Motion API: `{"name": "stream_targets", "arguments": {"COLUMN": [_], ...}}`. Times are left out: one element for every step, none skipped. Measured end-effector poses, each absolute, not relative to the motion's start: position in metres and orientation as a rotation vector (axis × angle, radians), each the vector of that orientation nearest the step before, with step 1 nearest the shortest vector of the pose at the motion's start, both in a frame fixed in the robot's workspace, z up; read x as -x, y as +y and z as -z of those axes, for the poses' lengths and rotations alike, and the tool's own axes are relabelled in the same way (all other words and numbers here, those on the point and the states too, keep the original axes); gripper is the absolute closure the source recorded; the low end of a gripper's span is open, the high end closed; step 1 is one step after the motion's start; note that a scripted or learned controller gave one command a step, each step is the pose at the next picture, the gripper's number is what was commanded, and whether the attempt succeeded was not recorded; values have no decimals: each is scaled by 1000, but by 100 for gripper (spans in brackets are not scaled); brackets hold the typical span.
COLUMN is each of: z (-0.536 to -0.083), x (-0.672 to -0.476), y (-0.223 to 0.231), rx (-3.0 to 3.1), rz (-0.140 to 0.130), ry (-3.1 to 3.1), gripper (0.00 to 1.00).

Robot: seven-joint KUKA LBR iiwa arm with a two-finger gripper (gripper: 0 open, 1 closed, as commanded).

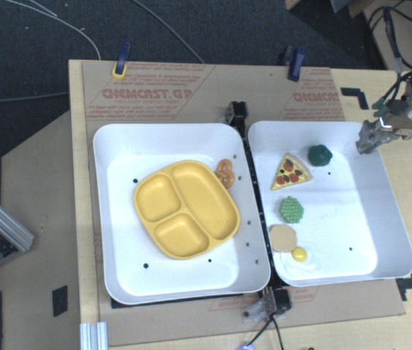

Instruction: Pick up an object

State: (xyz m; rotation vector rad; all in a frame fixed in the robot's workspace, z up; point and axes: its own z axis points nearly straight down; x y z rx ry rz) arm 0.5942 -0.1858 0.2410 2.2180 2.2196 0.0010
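Right bin (388, 195), near to far from its front rim: egg (298, 254), cookie (283, 236), green sprig (291, 210), pizza (291, 172), dark green lump (319, 154).
Gripper (370, 138) over far right rim, nothing visibly held, grip state unreadable; lump nearest, just left of gripper.

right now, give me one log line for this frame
pincer: over right bin's far right corner, holding nothing | pizza, broccoli, egg: untouched | left bin: yellow tray
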Motion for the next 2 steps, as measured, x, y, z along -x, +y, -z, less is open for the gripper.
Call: {"name": "stream_targets", "arguments": {"z": [-231, -232], "x": [-598, -595], "y": [-125, -73], "rx": [-2218, -2217], "rz": [-1, -1], "ry": [2231, 2231], "gripper": [100, 100]}}
